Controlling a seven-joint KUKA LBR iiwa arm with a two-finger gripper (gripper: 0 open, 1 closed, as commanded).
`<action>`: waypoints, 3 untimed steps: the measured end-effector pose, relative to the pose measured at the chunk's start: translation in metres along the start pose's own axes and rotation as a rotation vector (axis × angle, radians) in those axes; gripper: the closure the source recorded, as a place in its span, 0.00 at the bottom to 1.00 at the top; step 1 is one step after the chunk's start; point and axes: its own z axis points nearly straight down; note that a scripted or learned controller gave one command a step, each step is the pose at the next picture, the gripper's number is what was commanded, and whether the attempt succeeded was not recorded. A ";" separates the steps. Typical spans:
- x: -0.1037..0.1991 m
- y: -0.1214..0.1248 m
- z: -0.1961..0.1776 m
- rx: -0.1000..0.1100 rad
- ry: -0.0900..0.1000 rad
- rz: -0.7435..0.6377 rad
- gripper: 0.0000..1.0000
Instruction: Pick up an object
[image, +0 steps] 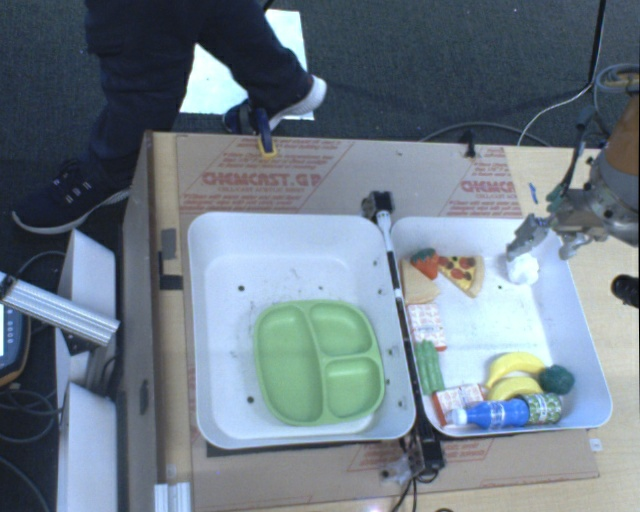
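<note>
My gripper (546, 240) hangs over the far right corner of the right bin (580, 330), its two fingers spread apart with nothing between them. A small white object (522, 268) lies on the bin floor just below the left finger. Further left in that bin are a pizza slice (462, 271), a red and green toy fruit (426, 262) and a tan piece (420, 290). Along the bin's left wall lie a red-and-white packet (425, 323) and a green stick (430, 366). In the near corner are bananas (515, 373), a dark green ball (558, 379) and a blue bottle (500, 412).
The left bin (230, 260) holds a green divided plate (320, 360). A black divider rail (393, 270) runs between the bins. A person's legs and shoes (270, 100) stand at the bench's far edge. Cables trail at the far right.
</note>
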 end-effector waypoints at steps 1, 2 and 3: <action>0.023 0.075 0.135 0.006 0.002 -0.001 0.00; -0.030 0.027 0.171 0.002 0.000 0.001 0.00; -0.039 -0.011 0.170 0.000 0.000 0.002 0.00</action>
